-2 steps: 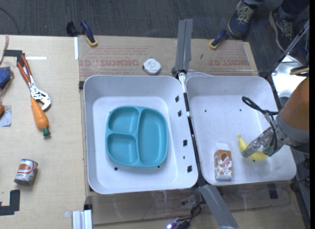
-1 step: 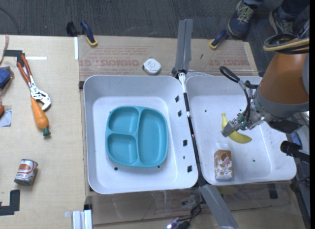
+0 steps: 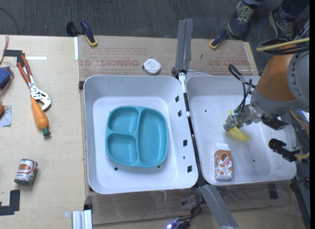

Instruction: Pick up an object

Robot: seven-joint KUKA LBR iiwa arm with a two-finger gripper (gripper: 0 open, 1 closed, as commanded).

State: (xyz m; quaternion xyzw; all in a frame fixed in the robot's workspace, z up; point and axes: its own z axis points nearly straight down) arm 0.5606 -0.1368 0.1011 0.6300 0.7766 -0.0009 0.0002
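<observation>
The gripper point(image 3: 235, 124) hung low in the right bin point(image 3: 206, 95), directly over the banana point(image 3: 239, 134), apparently positioned for grasping; whether its fingers were open could not be told.

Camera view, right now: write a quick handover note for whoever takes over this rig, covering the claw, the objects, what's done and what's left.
Claw: down in the right bin, right at the yellow object. Whether it is open or shut cannot be told, so no grasp is confirmed.
Objects: yellow object in the middle of the right bin, under the claw. Small carton lies nearer the bin's front edge, apart from the claw. Teal divided plate sits in the left bin.
Done: arm has reached the yellow object.
Left: confirm a grip, then lift the object out.
</observation>
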